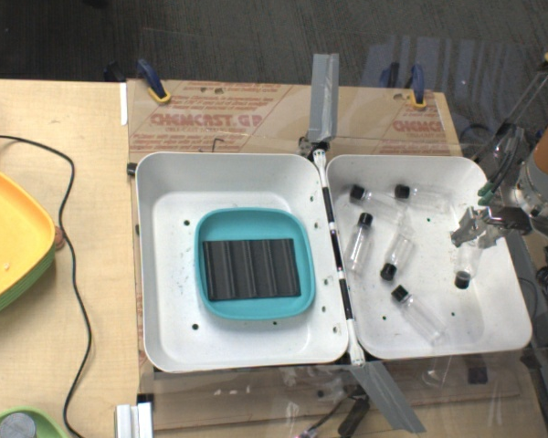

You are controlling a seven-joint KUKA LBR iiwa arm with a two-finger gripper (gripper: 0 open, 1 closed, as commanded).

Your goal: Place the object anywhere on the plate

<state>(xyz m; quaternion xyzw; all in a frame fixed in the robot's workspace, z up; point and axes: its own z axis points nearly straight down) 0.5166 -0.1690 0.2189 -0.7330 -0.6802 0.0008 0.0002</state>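
White right bin [493,331], tool [470,231] grip unclear, vial [462,272] just below it

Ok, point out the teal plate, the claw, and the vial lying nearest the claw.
teal plate [254,222]: camera view, on its upper rim.
claw [468,235]: camera view, midway between its fingertips.
vial nearest the claw [462,277]: camera view, on its black cap, in the right bin.

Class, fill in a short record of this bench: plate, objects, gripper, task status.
plate: teal plate with dark ridged insert, in left bin
objects: several clear vials with black caps, scattered in right bin
gripper: gripper over right bin's right side, near one vial
task status: no vial on plate yet
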